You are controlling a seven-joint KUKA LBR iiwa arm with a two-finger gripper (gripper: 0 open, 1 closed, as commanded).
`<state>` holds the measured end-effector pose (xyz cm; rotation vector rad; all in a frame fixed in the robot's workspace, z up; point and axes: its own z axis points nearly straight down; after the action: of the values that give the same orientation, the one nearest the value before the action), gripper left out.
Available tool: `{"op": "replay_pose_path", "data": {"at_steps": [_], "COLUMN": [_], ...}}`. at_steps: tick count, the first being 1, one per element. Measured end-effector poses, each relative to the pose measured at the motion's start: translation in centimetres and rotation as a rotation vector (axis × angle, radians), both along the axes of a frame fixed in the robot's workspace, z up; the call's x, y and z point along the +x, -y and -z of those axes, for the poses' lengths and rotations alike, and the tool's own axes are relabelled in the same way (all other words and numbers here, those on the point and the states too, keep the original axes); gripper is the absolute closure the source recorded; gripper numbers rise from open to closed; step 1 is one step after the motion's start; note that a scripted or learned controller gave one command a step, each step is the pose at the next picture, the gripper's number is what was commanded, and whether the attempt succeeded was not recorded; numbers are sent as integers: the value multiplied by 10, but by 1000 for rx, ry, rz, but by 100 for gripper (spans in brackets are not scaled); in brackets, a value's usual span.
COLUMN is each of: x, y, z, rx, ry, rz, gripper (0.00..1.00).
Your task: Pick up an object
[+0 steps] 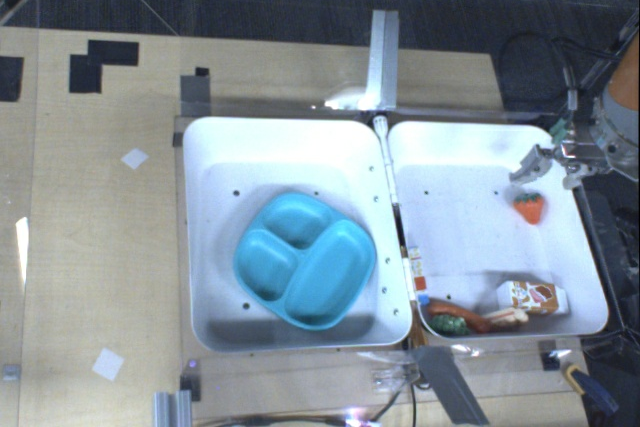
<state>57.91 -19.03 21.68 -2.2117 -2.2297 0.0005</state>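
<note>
**Claw hanging over the right bin, nothing grabbed**

So here's the setup: two white bins sitting side by side on the table. The left bin has a blue divided plate lying flat in the middle of it, three compartments, tilted a bit off square to the bin walls.

The right bin is where the pickable stuff is. A small orange strawberry-looking toy sits near the far right side, by itself. Along the near wall there's a little carton lying on its side, and just left of it, in the near left corner, a green and red clump that's maybe toy veggies, honestly too small to call.

The arm comes in from the right edge, and the claw hovers over the far right corner of the right bin, just above the strawberry toy in the picture but apart from it. Its fingers look spread, with nothing between them.
</note>
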Motion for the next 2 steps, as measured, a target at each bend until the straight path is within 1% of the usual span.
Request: {"op": "replay_pose_path", "data": {"at_steps": [1, 2], "x": [2, 2], "y": [-1, -1], "z": [-9, -9], "rx": [0, 0], "ry": [1, 0], "rz": [-6, -6], "gripper": [100, 0]}}
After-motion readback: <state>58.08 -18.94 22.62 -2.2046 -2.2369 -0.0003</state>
